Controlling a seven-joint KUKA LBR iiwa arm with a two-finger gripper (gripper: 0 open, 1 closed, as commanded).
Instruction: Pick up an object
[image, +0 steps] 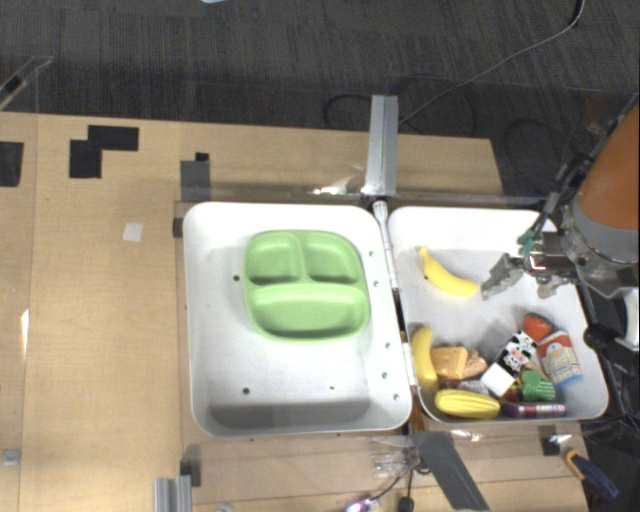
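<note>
Hovering over the right bin (600, 400), the gripper (520, 275) sits at about 2 o'clock in that bin, fingers spread apart with nothing between them. One finger (496, 280) points toward 9 o'clock, tip near the loose banana (447, 276) but apart from it. The other finger (549, 284) hangs just beside, over bare bin floor.

Right bin contents: loose banana at 10 o'clock, lying alone. Heap along 6 o'clock: upright banana (423, 356) against the left wall, bread-like brown piece (452, 362), yellow corn-like piece (467, 404), black-and-white carton (518, 352), small bottle with red cap (554, 352), green piece (536, 386). All touching or crowded; finer details too small to tell.

Left bin (215, 300) holds a green divided tray (305, 283), lying flat, a little above centre.
</note>
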